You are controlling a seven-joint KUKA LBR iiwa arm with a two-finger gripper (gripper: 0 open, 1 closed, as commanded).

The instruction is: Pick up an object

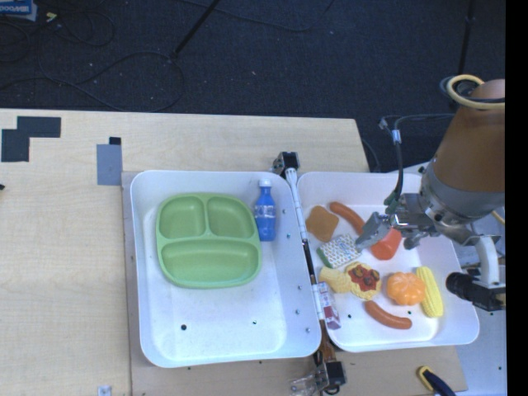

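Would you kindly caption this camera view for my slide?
KUKA arm's hand at a red-orange toy in the right bin.

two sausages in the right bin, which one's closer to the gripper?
The upper sausage, lying near the bin's back edge just left of the gripper. The other sausage lies at the front edge, below the orange.

Bench [66, 262] carried two bins, side by side. Left bin [165, 345]: divided plate [208, 240] toward 12 o'clock, bottle [265, 211] at its 3 o'clock. Right bin [458, 332]: bread [322, 222] at 9 o'clock, sausage [388, 314] at 6 o'clock, corn [430, 291] at 4 o'clock.
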